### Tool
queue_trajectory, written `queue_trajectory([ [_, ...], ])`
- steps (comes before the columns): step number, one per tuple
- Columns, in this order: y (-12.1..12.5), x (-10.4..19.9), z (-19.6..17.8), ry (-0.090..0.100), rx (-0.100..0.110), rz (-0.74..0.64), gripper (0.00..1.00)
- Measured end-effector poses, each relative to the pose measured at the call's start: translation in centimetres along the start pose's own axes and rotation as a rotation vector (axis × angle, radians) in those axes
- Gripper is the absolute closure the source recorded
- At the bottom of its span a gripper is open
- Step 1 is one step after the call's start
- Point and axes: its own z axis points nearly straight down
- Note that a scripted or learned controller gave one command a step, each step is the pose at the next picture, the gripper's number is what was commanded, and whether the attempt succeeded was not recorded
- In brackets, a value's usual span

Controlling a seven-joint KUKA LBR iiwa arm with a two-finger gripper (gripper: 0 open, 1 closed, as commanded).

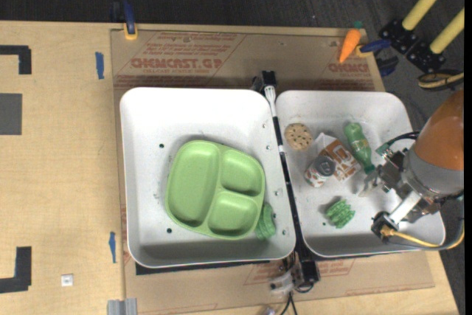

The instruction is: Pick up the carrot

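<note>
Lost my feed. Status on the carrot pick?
Gripper low in right bin, nothing seen held. Carrot outside bins, on board behind. Bin wall between them.

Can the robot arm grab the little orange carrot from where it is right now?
Probably not straight away. The small orange carrot with a green top lies on the brown board behind the right white bin, outside both bins. The grey arm's gripper sits low inside that bin, so it would have to lift over the rim first.
</note>
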Motion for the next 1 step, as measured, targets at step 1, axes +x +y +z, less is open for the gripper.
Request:
queue_trajectory([
  [1,-2.64,2.24,-0.45,0.000,-0.002,0.215,0.00],
])
